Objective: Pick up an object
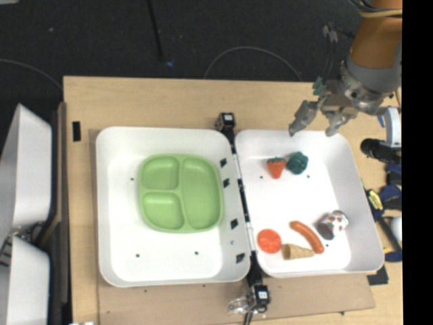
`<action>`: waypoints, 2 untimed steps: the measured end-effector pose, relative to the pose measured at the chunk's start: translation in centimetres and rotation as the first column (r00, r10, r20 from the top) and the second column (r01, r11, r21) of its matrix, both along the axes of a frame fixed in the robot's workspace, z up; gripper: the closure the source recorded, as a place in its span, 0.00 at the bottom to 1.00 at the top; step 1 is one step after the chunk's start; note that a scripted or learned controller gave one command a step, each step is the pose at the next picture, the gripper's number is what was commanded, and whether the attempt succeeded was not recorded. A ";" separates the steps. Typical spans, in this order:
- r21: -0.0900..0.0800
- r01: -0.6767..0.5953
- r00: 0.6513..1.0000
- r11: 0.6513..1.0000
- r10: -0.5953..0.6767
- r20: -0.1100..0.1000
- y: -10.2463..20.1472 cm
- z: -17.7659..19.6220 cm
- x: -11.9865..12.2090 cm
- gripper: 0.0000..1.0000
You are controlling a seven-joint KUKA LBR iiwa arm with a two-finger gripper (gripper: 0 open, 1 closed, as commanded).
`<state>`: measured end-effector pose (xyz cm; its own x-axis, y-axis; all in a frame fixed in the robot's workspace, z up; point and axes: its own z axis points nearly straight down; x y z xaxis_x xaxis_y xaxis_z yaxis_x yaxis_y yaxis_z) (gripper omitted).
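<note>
While the gripper hangs over the far rim of the right-hand bin, its two fingers are splayed wide with nothing between them — so the pick is all to come. From the bin's centre the gripper sits at about twelve o'clock, and the nearest candidates lie just below it: a small red strawberry-like toy and, touching it at its three o'clock, a dark teal lump.

Down at the near end, around six o'clock in the bin, there's a second cluster — an orange round piece, a red sausage shape, a tan cone lying just under the sausage, and a dark-and-white piece at the sausage's two o'clock. The left bin carries a green divided plate, well apart from the action.

My read: the near pair is the short reach, but those two are pressed together, so a finger coming down between them would likely shove one aside. Better to straddle the teal lump from its free sides, or go for the orange round piece, which stands clear of its neighbours. Come straight down, keep the fingers wide until they flank the thing, close only when low. The bin wall is close at twelve o'clock, so mind it on the descent.
</note>
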<state>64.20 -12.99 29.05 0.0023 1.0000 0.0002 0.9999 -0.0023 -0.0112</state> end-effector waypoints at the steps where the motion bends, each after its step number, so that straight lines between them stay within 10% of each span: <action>1: -0.001 -0.001 1.000 1.000 0.001 0.013 0.0 0.8 0.2 0.00; 2: -0.003 -0.001 1.000 1.000 0.001 0.009 -1.0 -4.0 0.7 0.00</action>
